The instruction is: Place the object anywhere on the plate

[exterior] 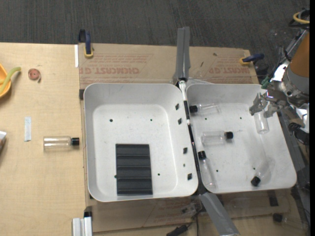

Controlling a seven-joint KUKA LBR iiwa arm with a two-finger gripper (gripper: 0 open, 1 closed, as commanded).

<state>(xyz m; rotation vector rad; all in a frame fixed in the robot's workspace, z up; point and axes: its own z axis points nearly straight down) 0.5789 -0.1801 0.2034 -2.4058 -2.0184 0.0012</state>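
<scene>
Blurring gripper [264, 108] over clear vial [262, 124]

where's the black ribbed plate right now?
The black ribbed plate lies flat in the left bin, near its front wall, across the divider from the clear vials in the right bin.

Table from my overhead feed: pale wood with cardboard under two white bins.

I see the table [44, 181] as light wood on the left, with a brown cardboard sheet [133, 65] clamped across its back edge by a blue clamp [84, 41] and another clamp [251, 59]. Two shallow bins sit side by side on it, the left bin [98, 95] touching the right bin [285, 181]. Directly on the bare wood I make out a clear vial with a black cap [60, 142] lying on its side, a small pale strip [27, 129] beside it, and a reddish round disc [33, 74] farther back.
</scene>
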